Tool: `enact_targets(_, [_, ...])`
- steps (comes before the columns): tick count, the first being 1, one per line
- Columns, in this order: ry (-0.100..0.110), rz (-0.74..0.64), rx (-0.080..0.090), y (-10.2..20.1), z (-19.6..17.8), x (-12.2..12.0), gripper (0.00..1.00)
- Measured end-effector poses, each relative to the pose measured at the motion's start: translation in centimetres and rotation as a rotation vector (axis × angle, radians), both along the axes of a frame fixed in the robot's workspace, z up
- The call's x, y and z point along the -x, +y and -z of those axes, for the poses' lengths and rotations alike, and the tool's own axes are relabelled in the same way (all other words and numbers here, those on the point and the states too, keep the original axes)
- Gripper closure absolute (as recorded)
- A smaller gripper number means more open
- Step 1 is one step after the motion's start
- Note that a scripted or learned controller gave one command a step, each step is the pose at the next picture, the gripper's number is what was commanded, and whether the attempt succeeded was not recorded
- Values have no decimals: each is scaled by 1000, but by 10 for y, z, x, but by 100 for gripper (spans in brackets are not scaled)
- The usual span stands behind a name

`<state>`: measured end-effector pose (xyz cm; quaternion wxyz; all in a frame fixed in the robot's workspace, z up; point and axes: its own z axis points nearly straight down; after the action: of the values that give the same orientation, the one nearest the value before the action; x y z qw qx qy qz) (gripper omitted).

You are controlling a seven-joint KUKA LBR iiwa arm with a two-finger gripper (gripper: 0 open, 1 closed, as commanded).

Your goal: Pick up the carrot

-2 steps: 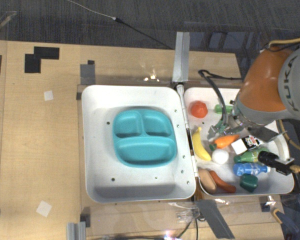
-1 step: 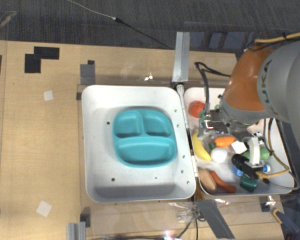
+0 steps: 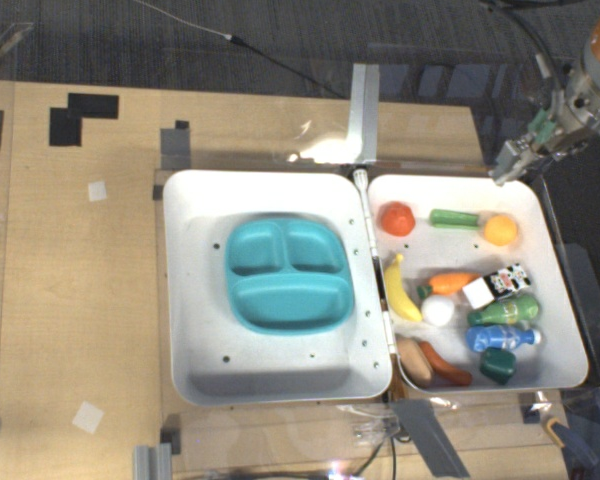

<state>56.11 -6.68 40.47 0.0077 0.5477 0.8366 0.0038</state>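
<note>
A wooden counter (image 3: 90, 298) carries two shallow white bins side by side. The left bin (image 3: 195, 368) holds a teal divided plate (image 3: 288, 273), lying flat near its middle. The right bin (image 3: 555, 258) is crowded with toy food and small containers. The carrot (image 3: 452, 283), orange and lying roughly level, sits near the middle of this bin, just right of a yellow banana (image 3: 402, 293) and touching a small white block (image 3: 477, 293) at its right end. Above it, along the far side of the bin, are a red tomato (image 3: 397, 218), a green cucumber-like stick (image 3: 453, 218) and an orange fruit (image 3: 500, 230). Below the carrot lie a white egg (image 3: 438, 312), a green bottle (image 3: 506, 312), a blue bottle (image 3: 500, 339), a dark green cup (image 3: 498, 365) and a brown sausage (image 3: 446, 364). A black-and-white patterned item (image 3: 508, 280) sits right of the white block. The jaws (image 3: 510, 160) hang above the far right corner of the right bin, well apart from the carrot, with nothing between them; how wide they stand I cannot tell.
</note>
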Motion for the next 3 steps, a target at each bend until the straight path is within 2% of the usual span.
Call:
enact_targets(1, [6,-2,0,1,3,0,0])
enact_targets(2, [19,-320,0,-26,218,19,0])
enact_targets(3, [3,-320,7,-95,315,-3,0])
